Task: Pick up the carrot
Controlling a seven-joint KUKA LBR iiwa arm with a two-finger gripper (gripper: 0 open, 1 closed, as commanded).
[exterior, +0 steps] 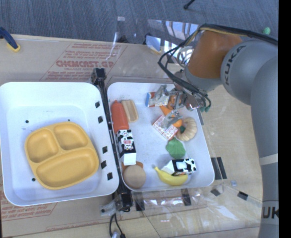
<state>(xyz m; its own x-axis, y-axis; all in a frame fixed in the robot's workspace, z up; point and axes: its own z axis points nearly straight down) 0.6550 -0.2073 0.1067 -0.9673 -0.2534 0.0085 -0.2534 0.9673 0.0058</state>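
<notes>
Hanging low over the right bin's (204, 152) cluttered far corner, the gripper (181, 103) (fingers' spacing I cannot tell) could snag a snack packet (164, 125) rather than the carrot (119, 116) by the left wall.

two white bins (6, 133); one yellow tray (61, 155)

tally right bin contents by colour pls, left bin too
Right bin, as far as visible:
Orange/red: 3 (carrot, sausage, carton)
Tan/brown: 3 (bread, egg, croissant)
Black-white: 2 (cow cartons)
Green: 1
Yellow: 1 (banana)
Left bin: 1 yellow tray
Total: 11
</notes>
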